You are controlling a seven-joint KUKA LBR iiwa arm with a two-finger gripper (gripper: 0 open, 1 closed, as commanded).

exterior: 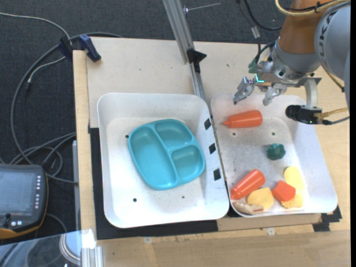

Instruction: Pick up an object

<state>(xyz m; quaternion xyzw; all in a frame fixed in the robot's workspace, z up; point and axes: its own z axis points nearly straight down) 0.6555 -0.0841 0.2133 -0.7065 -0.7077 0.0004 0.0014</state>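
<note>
end effector (256, 91) hovers over the far edge of the right bin (311, 149), fingers spread apart, nothing between them. just below it lies an orange carrot (243, 119) on its side, not touching. nearer the front: green piece (275, 151), second carrot (247, 183), yellow pieces (261, 197), small orange block (284, 191). left bin (111, 115) holds a blue divided plate (166, 153). both bins sit on the desk (139, 65).

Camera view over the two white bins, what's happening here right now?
The grey robot arm's two-finger gripper hangs open over the far end of the right white bin, just above an orange carrot-shaped toy, holding nothing. More toy food lies nearer in that bin. The left white bin holds a blue divided plate.
</note>
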